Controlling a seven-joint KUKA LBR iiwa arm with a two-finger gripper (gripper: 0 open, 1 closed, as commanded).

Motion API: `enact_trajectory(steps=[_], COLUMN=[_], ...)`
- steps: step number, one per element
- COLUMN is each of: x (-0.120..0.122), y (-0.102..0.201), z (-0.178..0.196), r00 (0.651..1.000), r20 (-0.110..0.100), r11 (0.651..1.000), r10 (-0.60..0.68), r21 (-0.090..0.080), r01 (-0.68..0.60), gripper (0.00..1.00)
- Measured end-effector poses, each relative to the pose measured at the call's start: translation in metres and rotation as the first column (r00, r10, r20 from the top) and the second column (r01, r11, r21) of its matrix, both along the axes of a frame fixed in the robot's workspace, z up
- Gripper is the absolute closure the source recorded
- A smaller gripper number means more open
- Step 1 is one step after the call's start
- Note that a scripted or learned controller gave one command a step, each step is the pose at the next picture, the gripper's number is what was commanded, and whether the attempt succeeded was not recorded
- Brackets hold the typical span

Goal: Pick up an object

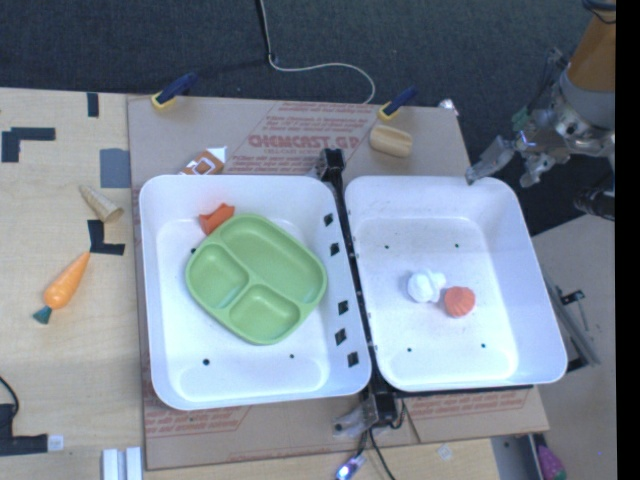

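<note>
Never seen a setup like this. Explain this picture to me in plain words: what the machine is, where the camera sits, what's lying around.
One camera looks down at a slant on a bench. At the upper right is a robot arm, grey with an orange band; its claw hangs just outside the right bin's far corner, with nothing seen in it. Two shallow white bins sit side by side. The left bin holds a green divided plate with a small orange piece by its far edge. The right bin holds a small white object and an orange-red ball touching it. Outside the bins, on the bench, lie a toy carrot and a tan block.
</note>
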State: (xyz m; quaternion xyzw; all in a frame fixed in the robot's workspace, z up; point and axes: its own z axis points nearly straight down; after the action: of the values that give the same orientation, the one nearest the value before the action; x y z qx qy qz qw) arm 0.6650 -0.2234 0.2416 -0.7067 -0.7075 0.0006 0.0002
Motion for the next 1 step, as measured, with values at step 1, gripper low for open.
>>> enact_trajectory(steps=[1], x=[-0.0487], y=[0.0011], z=[-0.157], r00=[1.0], r20=[-0.016], r11=[1.0], r10=[-0.002], r21=[0.005], r01=[0.002], gripper=[0.0])
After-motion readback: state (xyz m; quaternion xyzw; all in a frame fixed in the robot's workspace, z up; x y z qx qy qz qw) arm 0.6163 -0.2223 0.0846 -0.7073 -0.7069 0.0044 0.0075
